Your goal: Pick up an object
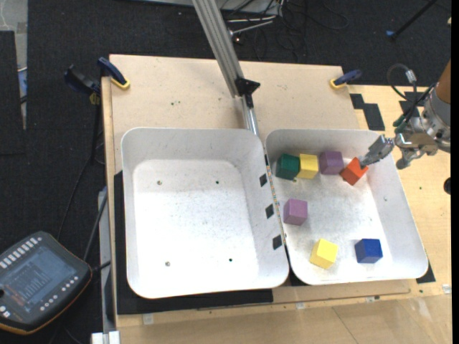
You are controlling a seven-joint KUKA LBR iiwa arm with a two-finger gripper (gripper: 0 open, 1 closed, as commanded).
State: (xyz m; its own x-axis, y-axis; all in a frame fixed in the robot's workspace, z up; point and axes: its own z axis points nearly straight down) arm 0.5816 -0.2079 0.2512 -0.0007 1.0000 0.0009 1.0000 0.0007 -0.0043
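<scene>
The right bin (405, 213) holds several cubes. Along its far side stand a green cube (288, 166), a yellow cube (308, 165), a purple cube (330, 162) and an orange cube (352, 170), which is tilted. Nearer lie a second purple cube (295, 211), a second yellow cube (324, 253) and a blue cube (368, 250). My gripper (384, 162) hangs over the bin's far right corner, open. One finger (375, 152) slants down to the orange cube's right edge and seems to touch it. Nothing sits between the fingers.
The left bin (136, 192) stands beside the right one, their rims meeting at the middle. A metal pole (219, 38) slants in from the top to the bins' junction. Clamps (115, 74) (346, 79) sit on the bench's far corners. A pendant (36, 282) lies at lower left.
</scene>
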